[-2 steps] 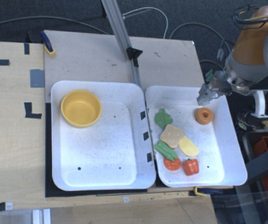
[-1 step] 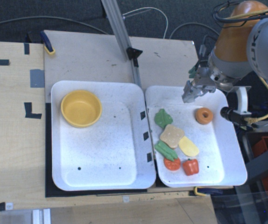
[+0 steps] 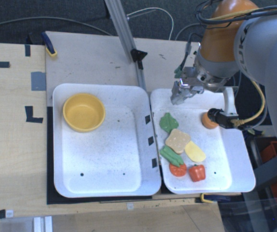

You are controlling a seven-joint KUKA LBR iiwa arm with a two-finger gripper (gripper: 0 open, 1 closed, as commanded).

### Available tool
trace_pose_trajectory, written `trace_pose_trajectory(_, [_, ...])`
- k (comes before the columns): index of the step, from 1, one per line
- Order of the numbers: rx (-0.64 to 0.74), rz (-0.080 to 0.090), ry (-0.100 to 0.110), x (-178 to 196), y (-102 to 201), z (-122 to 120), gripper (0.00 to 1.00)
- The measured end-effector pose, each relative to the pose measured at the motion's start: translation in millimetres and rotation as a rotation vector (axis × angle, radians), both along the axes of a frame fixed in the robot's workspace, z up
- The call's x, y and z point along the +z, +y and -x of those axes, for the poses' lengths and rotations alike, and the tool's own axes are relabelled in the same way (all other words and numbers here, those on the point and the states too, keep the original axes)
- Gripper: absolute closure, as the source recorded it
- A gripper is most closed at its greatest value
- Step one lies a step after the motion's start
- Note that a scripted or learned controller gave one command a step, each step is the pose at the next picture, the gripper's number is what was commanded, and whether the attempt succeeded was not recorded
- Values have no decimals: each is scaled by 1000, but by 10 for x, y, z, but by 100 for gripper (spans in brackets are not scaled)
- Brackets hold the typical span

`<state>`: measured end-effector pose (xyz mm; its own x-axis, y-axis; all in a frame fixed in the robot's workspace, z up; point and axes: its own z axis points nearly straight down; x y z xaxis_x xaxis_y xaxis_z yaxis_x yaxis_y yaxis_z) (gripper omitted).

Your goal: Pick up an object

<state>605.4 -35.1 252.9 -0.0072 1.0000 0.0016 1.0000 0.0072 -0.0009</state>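
I work over a pale wooden bench (image 3: 13, 144) with dark tape marks on its left part and a lighter board behind the bins. A grey metal strut (image 3: 121, 25) slants down to the gap between the bins, and cables trail across the dark floor beyond.

Two white bins lie side by side, touching. The left bin (image 3: 104, 168) holds one thing: a yellow bowl (image 3: 83, 111), upright in its far left corner.

The right bin (image 3: 225, 173) holds seven toy foods. One green leafy piece (image 3: 168, 122) lies near the divider, one tan bread slice (image 3: 177, 141) just below it, one green pod (image 3: 170, 155) touching the bread, one yellow oval piece (image 3: 195, 152) beside it, one red tomato (image 3: 177, 170), one red pepper (image 3: 197, 172), and one orange round piece (image 3: 208, 120) near the right wall.

My claw (image 3: 177, 96) hangs over the right bin's far left corner, above the leafy piece, with nothing between its fingers; I cannot tell whether they are spread or pressed together.
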Motion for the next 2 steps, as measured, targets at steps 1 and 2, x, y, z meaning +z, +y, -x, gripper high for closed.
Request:
trace_pose_trajectory(1, [0, 0, 1, -27, 616, 37, 100])
trace_pose_trajectory(2, [-1, 1, 2, -170, 1093, -19, 100])
